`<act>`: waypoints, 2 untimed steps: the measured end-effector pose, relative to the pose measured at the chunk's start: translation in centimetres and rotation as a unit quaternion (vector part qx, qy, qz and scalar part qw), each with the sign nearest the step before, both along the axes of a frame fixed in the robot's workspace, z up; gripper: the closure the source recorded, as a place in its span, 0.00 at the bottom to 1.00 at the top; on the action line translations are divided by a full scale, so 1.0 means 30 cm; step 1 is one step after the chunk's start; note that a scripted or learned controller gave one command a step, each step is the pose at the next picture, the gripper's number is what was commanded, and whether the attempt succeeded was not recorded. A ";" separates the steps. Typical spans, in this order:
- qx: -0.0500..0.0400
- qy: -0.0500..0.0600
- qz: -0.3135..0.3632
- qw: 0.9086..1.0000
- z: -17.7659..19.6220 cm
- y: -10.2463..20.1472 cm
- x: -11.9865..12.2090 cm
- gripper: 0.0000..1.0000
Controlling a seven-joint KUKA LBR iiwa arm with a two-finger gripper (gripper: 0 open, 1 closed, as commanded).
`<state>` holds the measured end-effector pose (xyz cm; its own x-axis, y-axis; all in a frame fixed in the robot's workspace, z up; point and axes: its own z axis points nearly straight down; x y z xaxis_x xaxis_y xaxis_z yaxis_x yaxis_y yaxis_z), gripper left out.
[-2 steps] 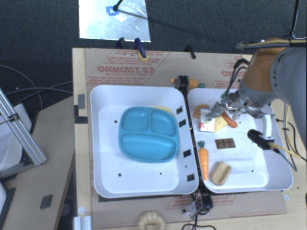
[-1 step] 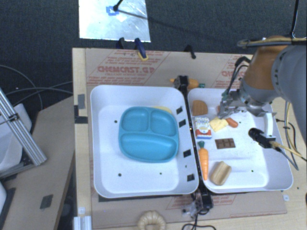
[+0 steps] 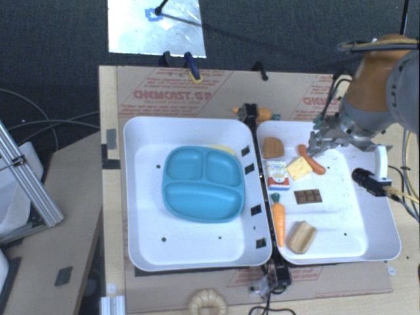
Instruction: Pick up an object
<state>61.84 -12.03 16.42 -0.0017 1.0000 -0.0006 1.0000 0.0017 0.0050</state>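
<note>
The right bin [image 3: 367,235] holds several toy foods: a brown cookie [image 3: 273,147], a yellow cheese wedge [image 3: 299,168], an orange-red sausage [image 3: 311,160], a small printed packet [image 3: 277,174], a chocolate bar [image 3: 307,196], a carrot [image 3: 279,222] and a bread roll [image 3: 302,236]. My gripper [image 3: 317,142] hangs at the bin's far side, right above the sausage's upper end and next to the cheese. The grey wrist hides its fingertips.
The left bin [image 3: 147,241] holds a blue divided plate [image 3: 203,183], with something yellow peeking out behind it. A black divider with clips [image 3: 261,195] separates the bins. A black fixture [image 3: 369,181] sticks in at the right bin's right rim. Cardboard lies under both bins.
</note>
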 end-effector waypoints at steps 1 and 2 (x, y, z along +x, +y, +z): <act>0.000 0.000 0.002 1.000 0.177 0.000 0.004 1.00; 0.001 0.003 0.003 1.000 0.170 0.110 -0.142 1.00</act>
<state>57.58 -8.72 21.50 -0.0067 1.0000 0.0011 1.0000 0.0067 -0.0014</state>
